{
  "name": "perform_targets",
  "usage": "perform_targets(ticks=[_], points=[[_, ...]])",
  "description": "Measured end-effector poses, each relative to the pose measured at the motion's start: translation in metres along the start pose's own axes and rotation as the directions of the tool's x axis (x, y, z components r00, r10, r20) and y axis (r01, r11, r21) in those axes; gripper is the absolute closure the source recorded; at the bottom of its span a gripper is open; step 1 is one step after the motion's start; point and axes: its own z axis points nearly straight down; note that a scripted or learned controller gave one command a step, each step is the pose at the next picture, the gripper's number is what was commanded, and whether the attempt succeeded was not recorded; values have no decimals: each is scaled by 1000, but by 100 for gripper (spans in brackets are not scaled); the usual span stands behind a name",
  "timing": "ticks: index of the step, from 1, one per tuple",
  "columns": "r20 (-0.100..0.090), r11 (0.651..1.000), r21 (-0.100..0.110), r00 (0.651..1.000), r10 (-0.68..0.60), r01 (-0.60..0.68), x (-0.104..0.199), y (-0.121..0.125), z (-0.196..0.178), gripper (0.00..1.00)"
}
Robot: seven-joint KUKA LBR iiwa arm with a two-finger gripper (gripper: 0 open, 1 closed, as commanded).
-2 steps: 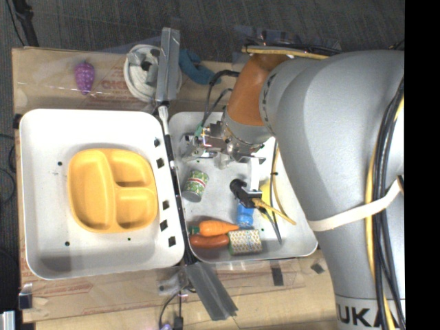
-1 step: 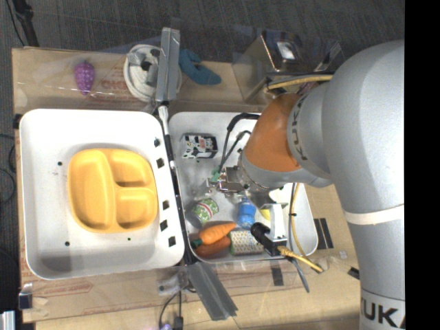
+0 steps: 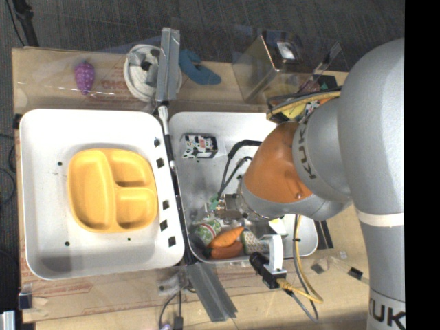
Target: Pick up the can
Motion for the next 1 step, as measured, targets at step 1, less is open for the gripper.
perform_targets(ticks=[1], points=[[0, 1000, -3, 1000, -6, 6, 0, 2, -10, 100]])
